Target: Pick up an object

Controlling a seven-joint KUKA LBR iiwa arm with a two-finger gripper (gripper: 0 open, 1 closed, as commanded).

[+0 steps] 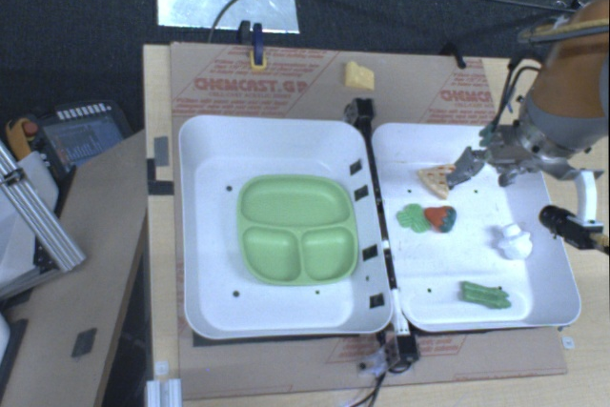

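My gripper (493, 169) hangs over the upper part of the right bin (553, 300), with one finger (467, 168) just right of a tan toast-like piece (436, 177). The fingers stand apart with nothing between them. Below lie a green leafy piece (413, 217) touching a red strawberry-like piece (440, 219). A white object (515, 242) sits toward the bin's right, and a green bean-like piece (486, 295) lies near the front.
The left bin (200, 205) holds a green sectioned plate (295, 229). A yellow block (359, 75) lies on the cardboard behind the bins. A black divider with clips (374, 214) runs between the bins. A grey device (81, 138) sits far left.
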